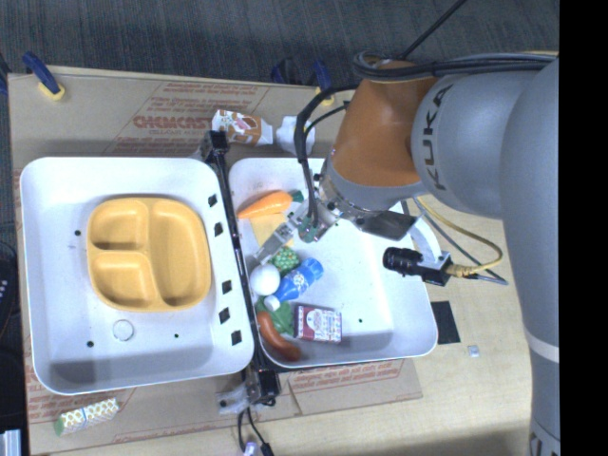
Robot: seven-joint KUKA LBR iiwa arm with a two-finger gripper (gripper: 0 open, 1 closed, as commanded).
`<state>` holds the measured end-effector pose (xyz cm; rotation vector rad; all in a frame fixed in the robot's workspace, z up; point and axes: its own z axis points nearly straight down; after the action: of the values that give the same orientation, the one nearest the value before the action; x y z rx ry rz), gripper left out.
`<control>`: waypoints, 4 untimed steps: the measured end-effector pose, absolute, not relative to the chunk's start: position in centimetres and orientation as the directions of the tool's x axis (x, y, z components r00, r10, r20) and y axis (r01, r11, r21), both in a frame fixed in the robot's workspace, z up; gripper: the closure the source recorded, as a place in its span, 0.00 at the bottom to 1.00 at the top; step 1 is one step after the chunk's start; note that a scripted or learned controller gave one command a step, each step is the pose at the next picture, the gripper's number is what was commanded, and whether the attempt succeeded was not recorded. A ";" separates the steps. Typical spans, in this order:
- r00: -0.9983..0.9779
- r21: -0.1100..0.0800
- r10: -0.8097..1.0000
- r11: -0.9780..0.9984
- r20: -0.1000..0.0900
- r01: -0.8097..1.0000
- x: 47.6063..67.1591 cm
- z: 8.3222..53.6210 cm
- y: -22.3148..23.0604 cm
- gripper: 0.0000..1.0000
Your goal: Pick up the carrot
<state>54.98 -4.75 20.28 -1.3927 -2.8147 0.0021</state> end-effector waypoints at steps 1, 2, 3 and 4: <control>-0.647 -0.001 0.763 0.647 0.001 0.763 61.1 19.2 -1.8 0.00; -0.647 -0.001 0.763 0.647 0.001 0.763 61.1 19.2 -1.8 0.00; -0.647 -0.001 0.763 0.647 0.001 0.763 61.1 19.2 -1.8 0.00; -0.647 -0.001 0.763 0.647 0.001 0.763 61.1 19.2 -1.8 0.00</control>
<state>61.06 -1.83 19.16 -1.3198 -2.8497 0.0018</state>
